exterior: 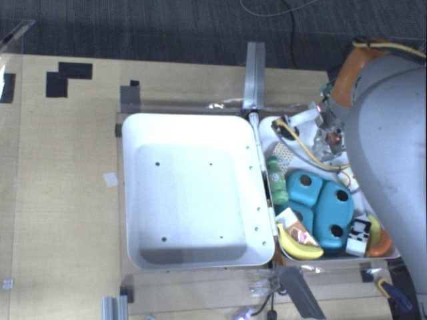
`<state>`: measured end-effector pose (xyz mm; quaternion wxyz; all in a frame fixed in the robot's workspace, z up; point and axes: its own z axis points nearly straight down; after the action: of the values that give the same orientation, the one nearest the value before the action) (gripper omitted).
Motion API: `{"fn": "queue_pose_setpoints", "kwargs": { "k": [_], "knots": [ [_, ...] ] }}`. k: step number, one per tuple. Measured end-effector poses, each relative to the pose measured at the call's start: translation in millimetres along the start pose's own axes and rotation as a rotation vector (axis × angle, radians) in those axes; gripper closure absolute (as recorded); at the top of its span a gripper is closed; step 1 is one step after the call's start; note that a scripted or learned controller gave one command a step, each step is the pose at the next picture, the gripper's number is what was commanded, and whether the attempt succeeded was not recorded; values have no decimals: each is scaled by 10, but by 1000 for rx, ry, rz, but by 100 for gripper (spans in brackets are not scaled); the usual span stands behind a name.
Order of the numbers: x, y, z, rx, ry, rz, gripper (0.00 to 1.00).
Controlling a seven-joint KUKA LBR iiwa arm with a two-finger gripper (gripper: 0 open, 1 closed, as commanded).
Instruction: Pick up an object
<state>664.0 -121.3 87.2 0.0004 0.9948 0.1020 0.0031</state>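
Camera view places the arm point(390, 159) reaching in from the right above the right bin point(267, 129), which puts the gripper point(329, 139) over the bin's far end, probably because every loose object sits in this bin. Whether the claw is spread or pressed together cannot be told, since the wrist and cables cover it, and no object is seen pinched in it. Candidate objects lie packed together in the right bin: 1 teal plastic block point(323, 209) with round holes, 1 green bottle point(276, 182) along the left wall, and 1 yellow banana point(297, 247) at the near edge; the left bin point(193, 192) is white and shallow.
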Motion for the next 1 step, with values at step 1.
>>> {"fn": "queue_pose_setpoints", "kwargs": {
  "k": [1],
  "knots": [
    [-241, 20, -9, 0, -1, -3, 100]
  ]
}}
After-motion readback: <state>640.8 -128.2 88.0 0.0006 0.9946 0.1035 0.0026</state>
